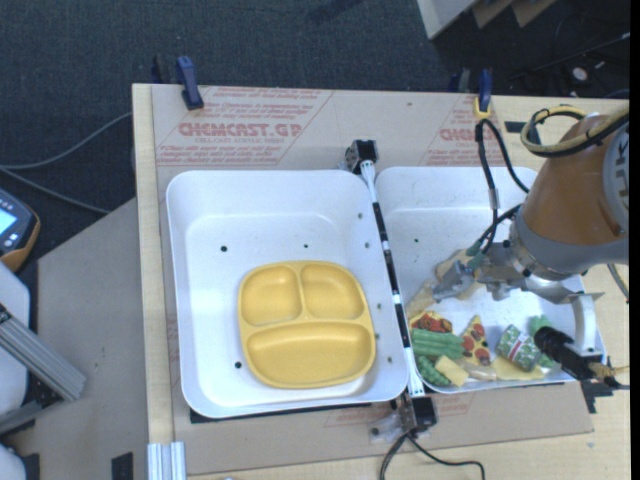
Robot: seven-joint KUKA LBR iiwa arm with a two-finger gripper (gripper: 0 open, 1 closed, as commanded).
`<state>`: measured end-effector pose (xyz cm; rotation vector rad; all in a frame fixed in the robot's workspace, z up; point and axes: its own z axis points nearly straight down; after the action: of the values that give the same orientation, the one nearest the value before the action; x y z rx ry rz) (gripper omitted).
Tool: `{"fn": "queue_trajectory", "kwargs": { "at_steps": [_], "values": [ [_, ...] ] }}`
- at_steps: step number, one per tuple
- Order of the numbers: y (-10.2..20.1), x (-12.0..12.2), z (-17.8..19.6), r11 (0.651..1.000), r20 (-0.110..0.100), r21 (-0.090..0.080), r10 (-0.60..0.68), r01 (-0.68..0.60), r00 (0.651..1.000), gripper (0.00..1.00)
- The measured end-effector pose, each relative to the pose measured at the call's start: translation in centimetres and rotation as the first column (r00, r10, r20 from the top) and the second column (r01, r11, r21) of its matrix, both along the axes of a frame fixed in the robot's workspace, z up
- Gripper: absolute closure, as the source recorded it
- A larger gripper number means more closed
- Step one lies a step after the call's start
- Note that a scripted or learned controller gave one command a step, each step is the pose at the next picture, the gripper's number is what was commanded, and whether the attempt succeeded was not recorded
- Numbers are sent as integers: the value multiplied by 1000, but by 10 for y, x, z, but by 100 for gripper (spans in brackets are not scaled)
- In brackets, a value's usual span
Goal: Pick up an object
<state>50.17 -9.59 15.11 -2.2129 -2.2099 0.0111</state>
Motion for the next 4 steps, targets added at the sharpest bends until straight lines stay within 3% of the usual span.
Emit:
{"fn": "queue_trajectory", "kwargs": {
  "at_steps": [1, 2, 3, 4],
  "values": [
    [4, 56, -69, 1000, 18, -7, 3, -3, 1000, 0],
    [-95, 80, -64, 1000, 23, -10, -3, 3, 1000, 0],
    [-123, 68, -63, 1000, 24, -1, 4, -4, 1000, 0],
    [-82, 129, -66, 1000, 22, -6, 8, -8, 1000, 0]
  ]
}}
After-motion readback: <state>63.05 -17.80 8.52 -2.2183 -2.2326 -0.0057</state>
